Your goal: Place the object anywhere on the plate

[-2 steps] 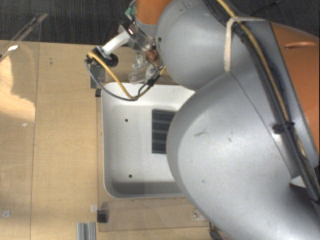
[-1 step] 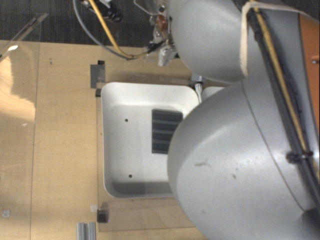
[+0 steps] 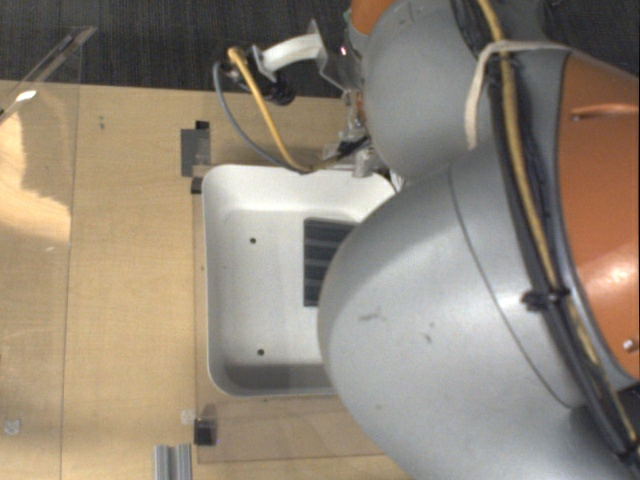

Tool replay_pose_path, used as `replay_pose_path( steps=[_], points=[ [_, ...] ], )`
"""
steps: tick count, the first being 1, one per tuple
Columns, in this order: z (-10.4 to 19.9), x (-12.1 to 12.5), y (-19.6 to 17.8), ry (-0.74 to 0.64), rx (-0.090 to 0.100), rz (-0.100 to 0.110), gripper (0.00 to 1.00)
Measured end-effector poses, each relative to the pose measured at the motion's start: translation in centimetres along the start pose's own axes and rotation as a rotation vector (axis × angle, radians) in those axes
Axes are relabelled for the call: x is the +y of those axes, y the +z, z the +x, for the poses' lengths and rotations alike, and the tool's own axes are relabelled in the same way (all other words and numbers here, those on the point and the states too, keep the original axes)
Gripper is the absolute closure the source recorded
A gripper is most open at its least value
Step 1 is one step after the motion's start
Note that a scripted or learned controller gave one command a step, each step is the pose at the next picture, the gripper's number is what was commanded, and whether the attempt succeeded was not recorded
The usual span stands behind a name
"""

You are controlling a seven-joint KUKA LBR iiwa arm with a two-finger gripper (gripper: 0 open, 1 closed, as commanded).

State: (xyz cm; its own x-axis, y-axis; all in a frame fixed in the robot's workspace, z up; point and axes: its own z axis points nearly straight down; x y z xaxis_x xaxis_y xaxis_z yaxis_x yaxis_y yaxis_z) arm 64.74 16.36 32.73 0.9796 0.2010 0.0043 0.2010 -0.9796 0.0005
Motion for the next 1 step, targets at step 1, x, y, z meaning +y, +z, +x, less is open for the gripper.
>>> replay_pose_path(
  steps=[1],
  points=[
    [-1.88, 5.90, 9.17, -0.032, -0.005, 0.000, 1.00]
  ],
)
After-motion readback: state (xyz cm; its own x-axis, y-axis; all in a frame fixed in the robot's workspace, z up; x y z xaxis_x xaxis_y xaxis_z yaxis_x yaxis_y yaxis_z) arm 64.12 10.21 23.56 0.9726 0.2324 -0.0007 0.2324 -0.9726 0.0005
